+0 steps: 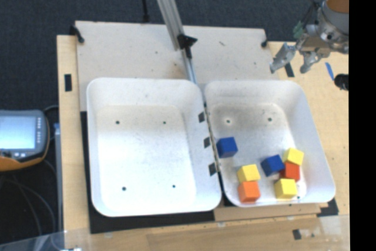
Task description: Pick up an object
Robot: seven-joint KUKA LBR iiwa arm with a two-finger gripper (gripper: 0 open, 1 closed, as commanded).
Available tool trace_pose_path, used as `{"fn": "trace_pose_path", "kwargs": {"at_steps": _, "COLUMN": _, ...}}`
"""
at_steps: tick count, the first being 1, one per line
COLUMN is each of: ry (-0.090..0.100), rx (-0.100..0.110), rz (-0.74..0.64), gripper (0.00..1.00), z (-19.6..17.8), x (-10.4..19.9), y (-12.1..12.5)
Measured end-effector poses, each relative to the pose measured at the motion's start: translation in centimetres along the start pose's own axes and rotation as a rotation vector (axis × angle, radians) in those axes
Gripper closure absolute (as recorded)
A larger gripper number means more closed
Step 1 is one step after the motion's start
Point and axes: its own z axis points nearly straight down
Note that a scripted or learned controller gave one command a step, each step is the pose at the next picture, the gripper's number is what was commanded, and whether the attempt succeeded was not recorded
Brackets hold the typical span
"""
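Near edge of the right bin (311,126): orange cube (249,191) at front, yellow cube (248,173) touching it just behind. To the right, another yellow cube (285,187) near the bin's front-right corner, red cube (292,171) right behind it, third yellow cube (295,156) behind that, the three nearly in a line. Blue cube (272,164) sits btwn the two groups, up against the red one. Second blue cube (227,146) off by itself, farther back, close to the bin's left wall. Left bin (147,88) alongside, rims just about touching. Table (223,38) beyond both bins, w/ a slanted metal rail (167,0) crossing it. Far right: tool (296,60) hangs over the table past the right bin's back corner, well apart from all cubes, fingers spread apart, nothing btwn them.
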Motion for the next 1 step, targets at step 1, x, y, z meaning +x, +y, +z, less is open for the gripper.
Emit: {"fn": "trace_pose_path", "kwargs": {"at_steps": 1, "ry": -0.003, "rx": -0.013, "rz": 0.012, "gripper": 0.00, "z": -20.75, "x": -1.54, "y": -9.26}}
